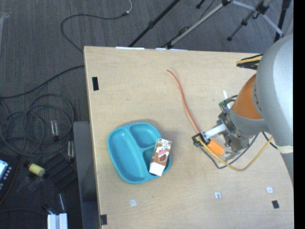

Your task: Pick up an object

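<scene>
Reaching in from the right, the grey-and-orange arm [267, 99] sets its pincer [217, 144] low over the tabletop [143, 80]; whether it is open cannot be told. A small carton [160, 157] rests on a blue divided plate's [125, 149] right rim, well apart.

Arm [279, 94] low; hand [214, 144] leftward

A lab: a bare wooden surface [143, 85] on grey carpet [38, 42], with loose cables [33, 123] and tripod legs [248, 8] around it.
</scene>
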You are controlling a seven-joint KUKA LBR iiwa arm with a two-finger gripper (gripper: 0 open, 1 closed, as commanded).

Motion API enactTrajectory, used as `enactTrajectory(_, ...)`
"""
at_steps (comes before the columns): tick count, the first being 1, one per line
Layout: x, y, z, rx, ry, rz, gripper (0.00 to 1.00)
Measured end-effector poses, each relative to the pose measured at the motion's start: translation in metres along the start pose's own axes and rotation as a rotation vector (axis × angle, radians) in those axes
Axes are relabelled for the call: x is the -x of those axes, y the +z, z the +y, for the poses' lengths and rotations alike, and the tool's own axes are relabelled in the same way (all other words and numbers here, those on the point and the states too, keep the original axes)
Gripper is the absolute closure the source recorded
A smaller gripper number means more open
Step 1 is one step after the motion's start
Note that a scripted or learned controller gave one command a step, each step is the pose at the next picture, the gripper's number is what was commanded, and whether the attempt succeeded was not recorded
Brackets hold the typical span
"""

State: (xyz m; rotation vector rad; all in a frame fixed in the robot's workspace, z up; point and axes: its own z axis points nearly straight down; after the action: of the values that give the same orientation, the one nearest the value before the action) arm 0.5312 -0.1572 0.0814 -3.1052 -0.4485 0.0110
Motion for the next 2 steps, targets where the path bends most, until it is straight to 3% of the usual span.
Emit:
enactTrajectory(1, -0.009, -0.010, 0.047, 0.003, -0.083, 0.002, 0.00)
enactTrajectory(2, -0.086, -0.002, 0.046, 0.006, 0.085, 0.001, 0.00)
